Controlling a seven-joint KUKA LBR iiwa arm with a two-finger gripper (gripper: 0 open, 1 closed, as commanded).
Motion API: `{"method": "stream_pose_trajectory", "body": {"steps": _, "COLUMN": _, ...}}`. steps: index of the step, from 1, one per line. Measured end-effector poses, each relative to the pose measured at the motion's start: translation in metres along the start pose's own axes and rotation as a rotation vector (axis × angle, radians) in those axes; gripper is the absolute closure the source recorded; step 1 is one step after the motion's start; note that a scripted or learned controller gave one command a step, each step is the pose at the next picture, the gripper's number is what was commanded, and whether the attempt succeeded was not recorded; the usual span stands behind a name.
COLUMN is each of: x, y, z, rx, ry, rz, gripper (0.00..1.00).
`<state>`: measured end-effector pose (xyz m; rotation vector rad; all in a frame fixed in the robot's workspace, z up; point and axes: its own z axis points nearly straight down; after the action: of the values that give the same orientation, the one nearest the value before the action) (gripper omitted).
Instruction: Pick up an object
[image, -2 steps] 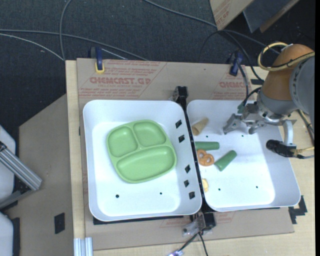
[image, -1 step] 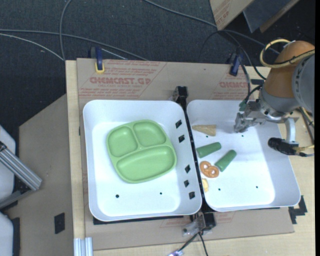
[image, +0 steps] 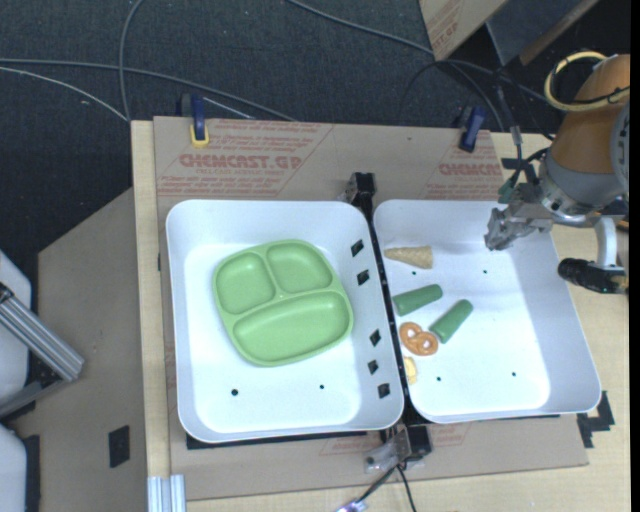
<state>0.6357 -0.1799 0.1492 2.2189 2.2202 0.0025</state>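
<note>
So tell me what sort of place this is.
Likely a robotics lab test bench: two white bins clamped onto a protective-film board, loose cables over dark carpet, and toy food for grasping.

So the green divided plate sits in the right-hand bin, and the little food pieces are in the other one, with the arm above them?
Not quite. The camera view shows the green divided plate in the left bin. The food pieces, such as the pretzel, lie in the right bin, with the gripper above that bin's far edge.

Robotics lab: clamped bench board (image: 300, 150), loose cables (image: 130, 60), twin white bins (image: 190, 300).
</note>
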Motion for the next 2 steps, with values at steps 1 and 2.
{"method": "stream_pose_trajectory", "body": {"steps": 1, "x": 0.003, "y": 0.001, "z": -0.044, "rx": -0.002, "ry": 0.000, "rz": 0.000, "gripper": 1.00}}
{"method": "stream_pose_trajectory", "body": {"steps": 2, "x": 0.003, "y": 0.004, "z": -0.107, "rx": -0.001, "ry": 0.000, "rz": 0.000, "gripper": 1.00}}
